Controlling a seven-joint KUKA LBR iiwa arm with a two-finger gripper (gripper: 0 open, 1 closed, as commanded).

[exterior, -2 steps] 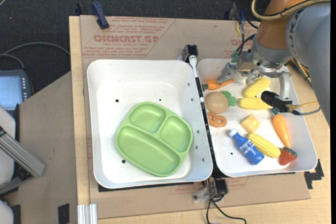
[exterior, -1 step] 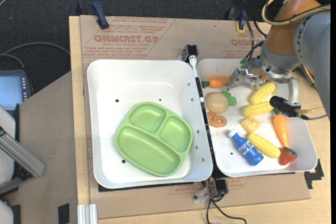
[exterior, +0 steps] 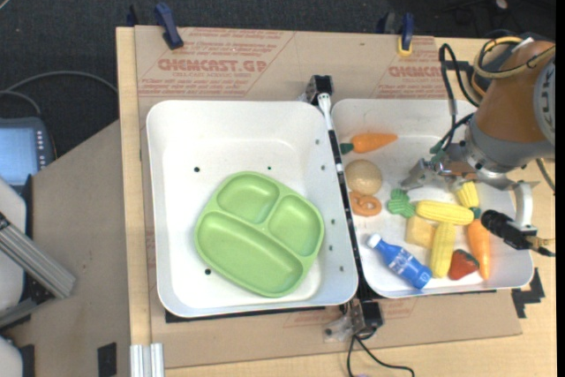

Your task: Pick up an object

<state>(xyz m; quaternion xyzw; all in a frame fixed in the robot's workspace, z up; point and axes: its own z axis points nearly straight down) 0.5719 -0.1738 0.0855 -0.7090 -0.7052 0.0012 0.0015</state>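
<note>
**Robot arm reaches into crowded toy-food bin**

Dark carpet surrounds a cardboard-topped desk carrying two shallow white bins. The gripper hangs low over the right bin, its thin fingers pointing toward the bin's middle; whether they are parted or closed cannot be told from this angle, and nothing is seen between them. Candidates for the pick lie close by: a tan ball just to the gripper's left, a carrot beyond that toward the bin's far wall, an orange slice and a small green piece directly below the fingertips, and corn cobs piled near the arm's wrist. A blue bottle rests further off, at the near rim. Far to the gripper's left, the left bin holds a green divided plate. Judged from the clutter, the risk is a miss: tightly packed pieces could be nudged aside, the round ball could roll off, or the fingers could close on two items at once.
</note>
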